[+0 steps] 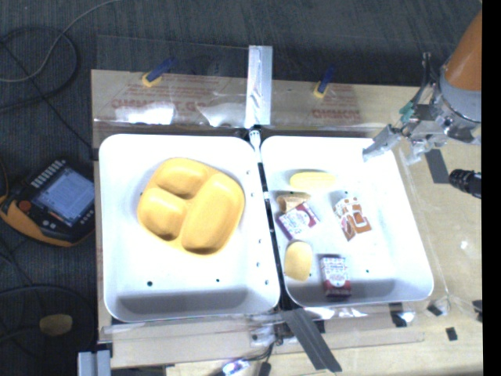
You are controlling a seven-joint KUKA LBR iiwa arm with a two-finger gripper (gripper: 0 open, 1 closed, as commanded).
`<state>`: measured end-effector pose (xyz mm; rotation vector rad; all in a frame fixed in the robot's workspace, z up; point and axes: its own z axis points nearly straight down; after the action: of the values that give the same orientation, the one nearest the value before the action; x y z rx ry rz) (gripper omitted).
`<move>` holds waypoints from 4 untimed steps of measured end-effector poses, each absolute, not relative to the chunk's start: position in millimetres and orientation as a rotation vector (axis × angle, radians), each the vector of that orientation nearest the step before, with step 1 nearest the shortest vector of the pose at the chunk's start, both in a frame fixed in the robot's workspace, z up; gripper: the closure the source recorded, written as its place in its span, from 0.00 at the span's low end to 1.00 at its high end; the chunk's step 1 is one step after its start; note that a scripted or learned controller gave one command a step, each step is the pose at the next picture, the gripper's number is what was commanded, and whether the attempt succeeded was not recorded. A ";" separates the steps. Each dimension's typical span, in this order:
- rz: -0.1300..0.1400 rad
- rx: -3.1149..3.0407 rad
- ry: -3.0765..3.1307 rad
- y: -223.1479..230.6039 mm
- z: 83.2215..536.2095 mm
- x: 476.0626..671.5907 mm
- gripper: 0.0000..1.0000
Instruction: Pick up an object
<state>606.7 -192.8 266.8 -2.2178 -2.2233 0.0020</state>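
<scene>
Red sauce packet [334,276] near front wall of right bin [415,233], just beside small yellow piece [297,261]. Pincer [391,141] above bin's far right corner, grip state impossible to tell, nothing visibly held. Best to descend centred, clear of neighbour.

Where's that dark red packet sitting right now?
The dark red packet lies in the right bin, near its front edge, just right of a small yellow lump and below the purple packet.
</scene>
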 end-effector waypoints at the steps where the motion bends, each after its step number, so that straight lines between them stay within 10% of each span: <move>1: 0.004 -2.328 -2.111 -162.5 321.4 635.1 0.00; 2: 0.006 -2.302 -2.137 -157.0 185.2 644.3 0.00; 3: 0.005 -2.473 -1.935 -179.5 128.0 556.5 0.00; 4: -0.005 -2.215 -2.238 -178.8 89.9 564.6 0.00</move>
<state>564.6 -178.8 89.9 -2.2149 -2.2379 -0.0049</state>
